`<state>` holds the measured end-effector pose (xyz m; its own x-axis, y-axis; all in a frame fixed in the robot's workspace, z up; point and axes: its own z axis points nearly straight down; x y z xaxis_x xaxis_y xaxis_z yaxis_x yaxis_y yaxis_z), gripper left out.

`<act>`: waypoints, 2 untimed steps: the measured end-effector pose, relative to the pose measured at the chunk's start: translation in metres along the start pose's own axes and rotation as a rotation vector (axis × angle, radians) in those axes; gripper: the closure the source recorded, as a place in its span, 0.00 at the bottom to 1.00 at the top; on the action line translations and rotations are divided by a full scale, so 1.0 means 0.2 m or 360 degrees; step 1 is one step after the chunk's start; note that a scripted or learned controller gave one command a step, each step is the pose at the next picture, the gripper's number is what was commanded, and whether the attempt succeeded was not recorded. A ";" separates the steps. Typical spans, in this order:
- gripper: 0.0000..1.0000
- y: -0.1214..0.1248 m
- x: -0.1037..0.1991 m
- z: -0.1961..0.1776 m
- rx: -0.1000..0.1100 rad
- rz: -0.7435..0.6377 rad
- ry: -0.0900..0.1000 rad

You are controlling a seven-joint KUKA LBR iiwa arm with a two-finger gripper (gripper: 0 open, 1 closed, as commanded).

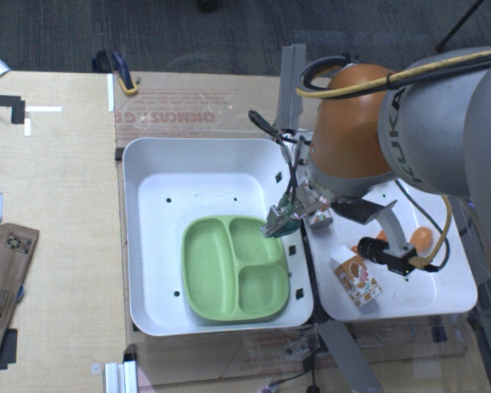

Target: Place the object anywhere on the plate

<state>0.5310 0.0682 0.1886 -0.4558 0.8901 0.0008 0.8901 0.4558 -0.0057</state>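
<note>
From the overhead camera, you see the gripper point(280, 219) at the green plate's point(229, 273) one-o'clock rim, in the left bin point(147, 219); whether its claw is apart or together, you cannot tell. The carton point(358, 280) (tilted) lies in the right bin point(450, 289), at three o'clock from the plate, well apart from it.

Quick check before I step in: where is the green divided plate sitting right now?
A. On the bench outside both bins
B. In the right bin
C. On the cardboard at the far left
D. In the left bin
D: the green plate lies flat on the floor of the left bin, toward its near right corner.
</note>
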 end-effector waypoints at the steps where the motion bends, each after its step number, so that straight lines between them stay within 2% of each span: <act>1: 1.00 -0.11 0.18 0.00 -0.0003 -0.0972 -0.0001; 2: 1.00 0.15 0.51 -0.14 -0.0001 -0.0917 -0.0002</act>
<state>0.5107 0.1726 0.2158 -0.8670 0.4983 0.0023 0.4983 0.8670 -0.0041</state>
